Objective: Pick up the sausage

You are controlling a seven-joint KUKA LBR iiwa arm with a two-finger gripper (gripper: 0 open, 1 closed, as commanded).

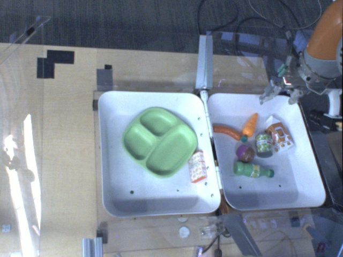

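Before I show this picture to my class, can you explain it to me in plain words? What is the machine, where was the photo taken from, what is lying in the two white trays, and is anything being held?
The photo comes from one fixed camera above the bench, looking down at a slant. The grey and orange machine at top right is a robot arm; its gripper hangs over the far edge of the right bin, fingers apart, holding nothing. The left bin contains a green divided plate and a small packet beside it. The right bin contains the sausage, a carrot, a green can, a small carton, a purple ball-like toy and a green bottle lying down. The sausage, which the arm should pick up, lies untouched.
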